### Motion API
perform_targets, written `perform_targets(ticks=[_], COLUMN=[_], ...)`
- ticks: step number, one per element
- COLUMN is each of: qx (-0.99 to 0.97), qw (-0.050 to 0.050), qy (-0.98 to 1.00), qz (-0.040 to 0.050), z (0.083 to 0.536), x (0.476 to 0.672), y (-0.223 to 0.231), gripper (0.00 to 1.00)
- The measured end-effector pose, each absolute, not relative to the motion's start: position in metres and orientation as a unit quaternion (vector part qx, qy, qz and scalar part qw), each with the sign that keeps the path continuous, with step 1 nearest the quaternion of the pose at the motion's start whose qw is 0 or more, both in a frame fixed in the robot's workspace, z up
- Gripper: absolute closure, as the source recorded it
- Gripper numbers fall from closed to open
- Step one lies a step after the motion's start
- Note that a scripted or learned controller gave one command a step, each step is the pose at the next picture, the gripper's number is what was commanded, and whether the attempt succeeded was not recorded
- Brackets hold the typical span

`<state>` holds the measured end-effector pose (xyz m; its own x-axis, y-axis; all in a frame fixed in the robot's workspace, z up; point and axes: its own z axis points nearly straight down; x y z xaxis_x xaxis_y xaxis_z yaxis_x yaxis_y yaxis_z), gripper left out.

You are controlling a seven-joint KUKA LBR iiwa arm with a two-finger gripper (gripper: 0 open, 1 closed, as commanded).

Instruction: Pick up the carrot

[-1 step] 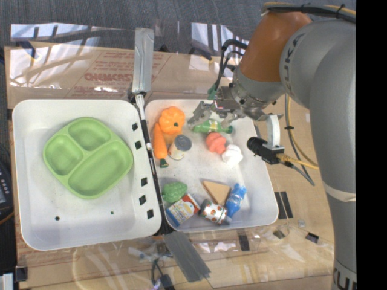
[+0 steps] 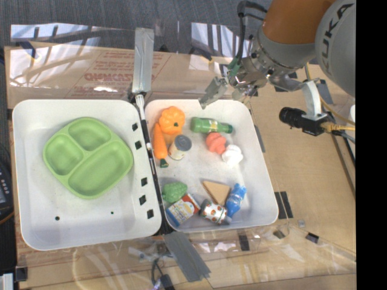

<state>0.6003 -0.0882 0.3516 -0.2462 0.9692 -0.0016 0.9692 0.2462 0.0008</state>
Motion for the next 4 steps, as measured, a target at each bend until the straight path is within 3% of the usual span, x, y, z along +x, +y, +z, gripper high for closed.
perform_targets(ticks=[1,2,3,4], qx=[0.52,0.58,0.58,0.517], qw=[-0.001,-0.002,-0.001,-0.001], qy=[0.854,0.815,0.815,0.856], qz=[-0.001,-0.0014,-0.0011,-0.0011], z=[0.293,0.19,0.191,0.091], x=[0.657,0.656,0.656,0.656], y=[-0.063,-0.06,-0.061,-0.101], gripper=[0.0,0.0,0.0,0.0])
